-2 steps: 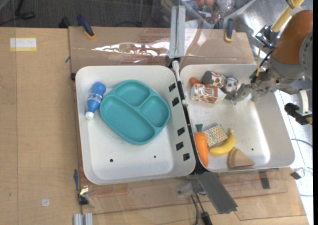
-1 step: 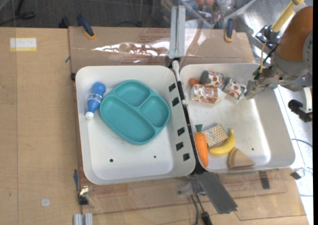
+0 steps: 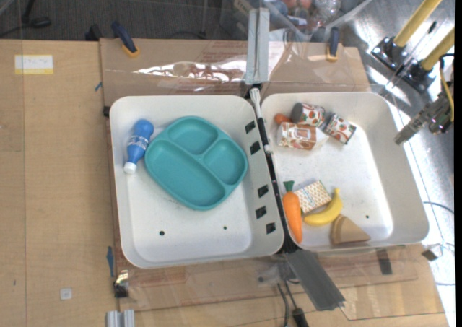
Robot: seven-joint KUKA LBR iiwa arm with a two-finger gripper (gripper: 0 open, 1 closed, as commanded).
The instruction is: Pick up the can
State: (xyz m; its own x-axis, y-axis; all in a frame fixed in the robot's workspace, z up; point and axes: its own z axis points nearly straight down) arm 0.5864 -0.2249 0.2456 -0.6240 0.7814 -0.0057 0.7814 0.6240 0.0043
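Here the can point(image 3: 307, 113) lies in the right bin point(image 3: 382, 174), in that bin's far half, lying on its side with its long axis running roughly left to right across the picture, the darker end cap toward the left. It is one of three red-and-white patterned things bunched together: a packet point(image 3: 297, 135) sits just in front of it, touching or nearly so, and a second, smaller can point(image 3: 339, 128) lies close on its right, tilted. Which of the two cans the task means I cannot say for sure; I take the one at the back left.

The pincer point(image 3: 408, 131) hangs at the right rim of the same bin, outside the wall or just over it, at about the same depth in the view as the cluster. So the can lies to its left as the camera sees it, across the bare floor of the bin, with the smaller can between. Whether the pincer is wide or narrow I cannot tell; it is small and blurred at the edge of the frame, and nothing shows in it.

Judging from this, the reach must travel leftward and come down with the pinch set across the can's short width, that is, near to far. The crowding neighbours look like the main hazard.

Nearer the camera in the same bin lie a carrot point(image 3: 291, 215), a banana point(image 3: 325, 211) and a wedge point(image 3: 348, 230), well apart from the can.
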